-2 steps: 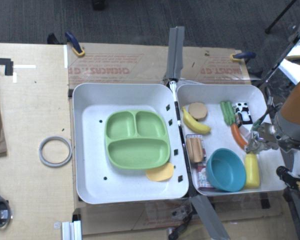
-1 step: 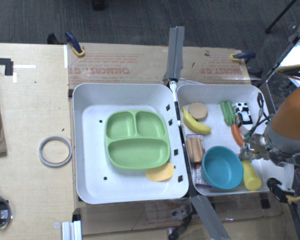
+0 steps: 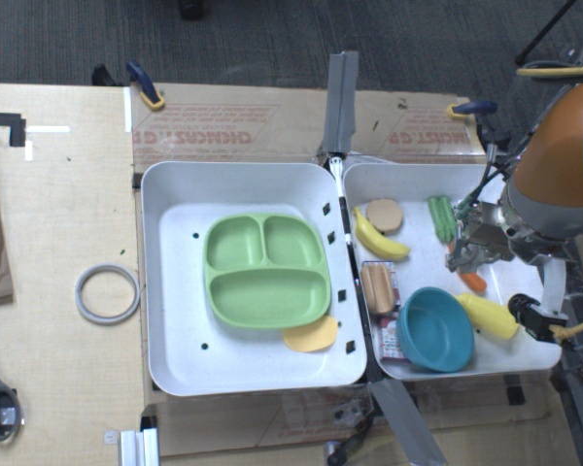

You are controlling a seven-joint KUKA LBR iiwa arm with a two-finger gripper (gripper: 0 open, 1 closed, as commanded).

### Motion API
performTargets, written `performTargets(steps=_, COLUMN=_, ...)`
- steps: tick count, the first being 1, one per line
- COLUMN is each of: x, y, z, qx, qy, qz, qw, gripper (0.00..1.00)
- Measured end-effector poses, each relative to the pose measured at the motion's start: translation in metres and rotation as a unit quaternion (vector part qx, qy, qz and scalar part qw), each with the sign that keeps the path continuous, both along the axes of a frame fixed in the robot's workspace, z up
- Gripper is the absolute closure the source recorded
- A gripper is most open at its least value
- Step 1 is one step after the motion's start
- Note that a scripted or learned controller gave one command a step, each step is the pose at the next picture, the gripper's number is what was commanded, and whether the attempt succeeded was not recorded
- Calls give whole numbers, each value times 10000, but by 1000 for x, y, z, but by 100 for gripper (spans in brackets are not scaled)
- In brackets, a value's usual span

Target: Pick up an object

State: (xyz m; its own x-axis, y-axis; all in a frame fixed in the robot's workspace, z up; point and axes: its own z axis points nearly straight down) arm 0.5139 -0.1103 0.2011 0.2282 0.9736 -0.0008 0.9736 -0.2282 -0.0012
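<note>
The gripper (image 3: 466,252) hangs low in the right bin (image 3: 534,365), toward its 3 o'clock side, directly over a small orange piece (image 3: 474,282) that peeks out beneath it. Whether the pincer is wide or narrow cannot be told: the wrist hides the tips, and nothing is seen between them.

The likely target is that orange piece, lying on the bin floor between the green pod (image 3: 442,217) at 12 o'clock of it and the yellow object (image 3: 490,316) at 5 o'clock.

Risks, as I judge them:
- The piece is small and flat, so the tips may close above it and come up bare.
- The pod sits just beside the gripper; a slight drift toward 11 o'clock could nudge or pinch it instead.
- The blue bowl (image 3: 437,328), near at 7 o'clock, and the yellow object crowd the spot, so a sideways push could roll things together.

The banana (image 3: 379,238), the round cookie (image 3: 384,216) and the left bin's green plate (image 3: 267,270) lie well apart, out of danger.
</note>
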Motion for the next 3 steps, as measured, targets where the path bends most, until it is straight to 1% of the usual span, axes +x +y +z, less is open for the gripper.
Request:
performTargets(steps=1, x=-18, y=17, z=-40, qx=4, qy=10, qz=736, qw=9973, gripper=100)
performTargets(steps=2, x=-18, y=17, z=-40, qx=3, qy=8, qz=736, qw=9973, gripper=0)
performTargets(steps=3, x=-2, y=11, z=-104, qx=-34, qy=-64, qz=900, qw=9959, gripper=0)
